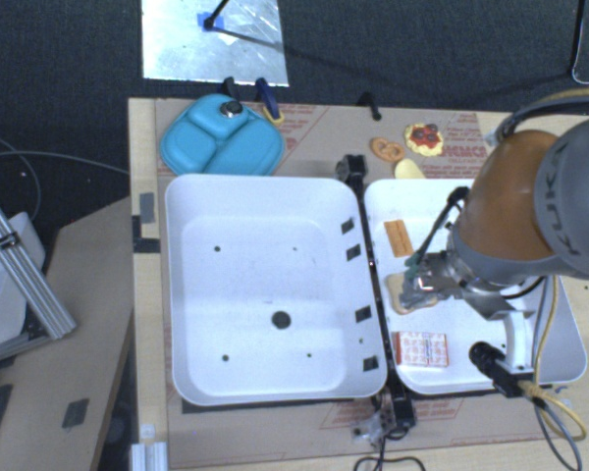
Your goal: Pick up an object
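Two white bins [265, 199] share your bench so items can pass between them. Your arm [530, 204] slants over the right one, gripper [417, 287] low. Whether it's clenched you can't tell. A tan object [404, 297] lies right under it; a red-printed card [422, 348] sits just nearer you, an orange block [398, 236] beyond.
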